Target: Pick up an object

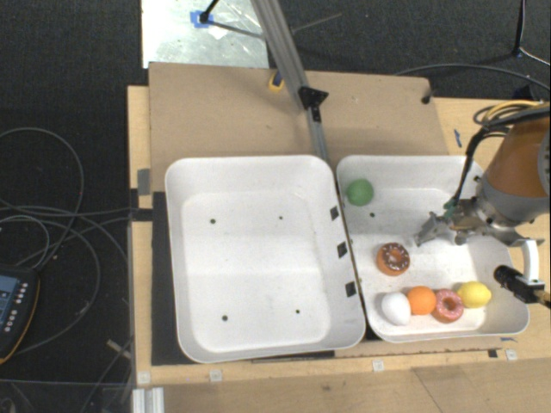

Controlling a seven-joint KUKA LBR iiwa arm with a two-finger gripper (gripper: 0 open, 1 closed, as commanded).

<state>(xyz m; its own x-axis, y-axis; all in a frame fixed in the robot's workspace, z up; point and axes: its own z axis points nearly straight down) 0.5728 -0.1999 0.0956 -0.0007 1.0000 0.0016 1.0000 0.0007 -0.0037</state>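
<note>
1. Because the arm reaches in from the right, its gripper [439,228] hangs over the right bin [405,183], where all the objects lie; the left bin [258,256] has none.
2. The fingers look spread apart with nothing between them, so no object is held yet.
3. The nearest candidate is the brown doughnut [393,258], lying flat just below and to the left of the fingertips, apart from them.
4. Along the bin's near wall sit a white egg [395,308], an orange [421,300], a pink doughnut [448,305] and a lemon [474,294], packed touching or nearly so, which I judge makes them harder to grasp singly.
5. The green ball [360,192] rests alone near the far left corner, with free space around it but likely to roll.
</note>
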